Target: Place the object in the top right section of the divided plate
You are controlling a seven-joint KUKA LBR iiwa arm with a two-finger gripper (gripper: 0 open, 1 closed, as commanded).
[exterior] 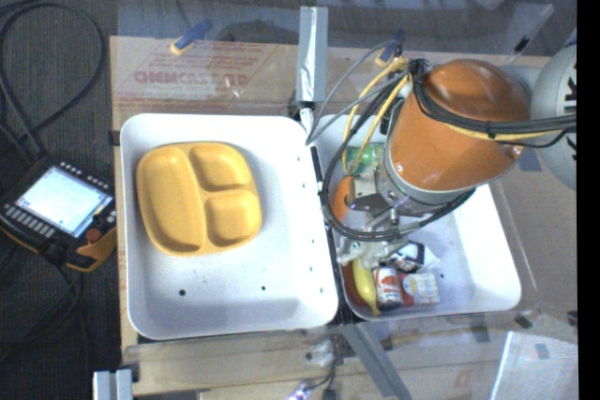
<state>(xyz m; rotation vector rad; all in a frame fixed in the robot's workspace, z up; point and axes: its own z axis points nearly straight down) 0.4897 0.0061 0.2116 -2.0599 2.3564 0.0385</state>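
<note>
Looking down from the camera view, the arm (pixel 450 140) hangs over the right bin (pixel 492 281), hiding the gripper, so jaw state I cannot tell; small objects (pixel 389 284) crowd that bin's near-left corner; the yellow divided plate (pixel 169 220) sits in the left bin (pixel 234 304); clutter risks a mispick.

Yellow divided plate (pixel 198 196), white left bin (pixel 225 295), white right bin (pixel 487 272), orange band (pixel 459 136) on grey arm, yellow and black cables (pixel 375 103), red-labelled item (pixel 392 288), yellow item (pixel 364 288), brown bench (pixel 202 70) with faded red print
</note>
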